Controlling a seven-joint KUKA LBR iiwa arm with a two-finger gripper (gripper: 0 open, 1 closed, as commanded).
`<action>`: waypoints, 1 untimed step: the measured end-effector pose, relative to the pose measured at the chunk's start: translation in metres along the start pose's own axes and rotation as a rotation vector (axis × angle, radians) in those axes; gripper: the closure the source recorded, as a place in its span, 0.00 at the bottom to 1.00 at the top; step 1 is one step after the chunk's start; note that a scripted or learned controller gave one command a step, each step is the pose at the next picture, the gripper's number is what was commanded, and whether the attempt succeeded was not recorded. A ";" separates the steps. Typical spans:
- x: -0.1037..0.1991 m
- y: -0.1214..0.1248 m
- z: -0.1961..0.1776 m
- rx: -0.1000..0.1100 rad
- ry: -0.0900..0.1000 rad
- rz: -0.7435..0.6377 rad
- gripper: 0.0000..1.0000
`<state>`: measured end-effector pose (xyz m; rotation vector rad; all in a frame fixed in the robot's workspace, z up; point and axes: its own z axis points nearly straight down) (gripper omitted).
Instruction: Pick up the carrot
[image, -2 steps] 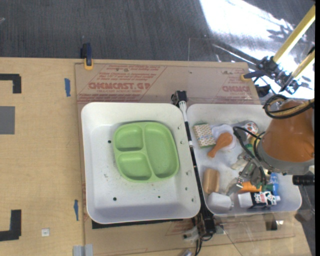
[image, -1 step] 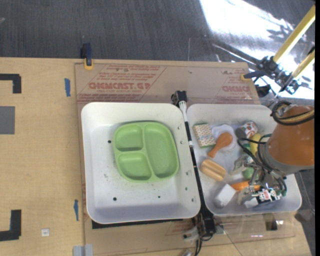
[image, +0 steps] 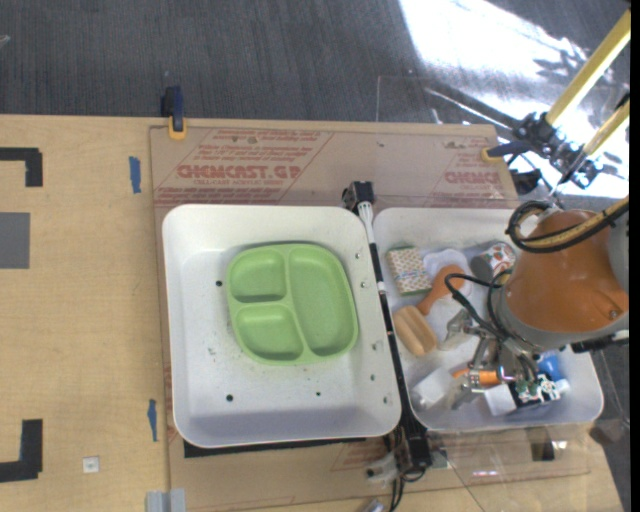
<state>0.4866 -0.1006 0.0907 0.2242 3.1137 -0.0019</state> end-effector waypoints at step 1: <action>-0.005 -0.023 0.000 -0.002 -0.009 -0.377 0.00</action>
